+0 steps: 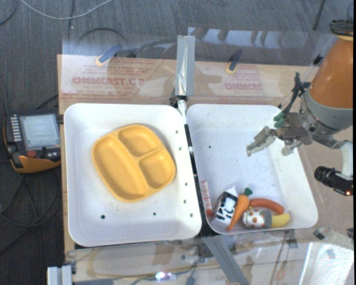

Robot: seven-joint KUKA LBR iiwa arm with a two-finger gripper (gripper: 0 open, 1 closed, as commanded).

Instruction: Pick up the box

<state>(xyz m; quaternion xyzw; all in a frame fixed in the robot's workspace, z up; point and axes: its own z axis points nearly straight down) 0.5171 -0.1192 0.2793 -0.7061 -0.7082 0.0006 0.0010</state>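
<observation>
Gripper open, empty, over right bin. Box at front edge, touching carrot; yellow tray in left bin.

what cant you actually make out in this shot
- Gripper, camera view: fingers small and blurred, open or shut unclear.
- Box: part covered by the carrot; its print too small to read.
- Toy pile at the right bin's near edge: pieces overlap, shapes hard to separate.
- Arm: cut off by the right edge.
</observation>
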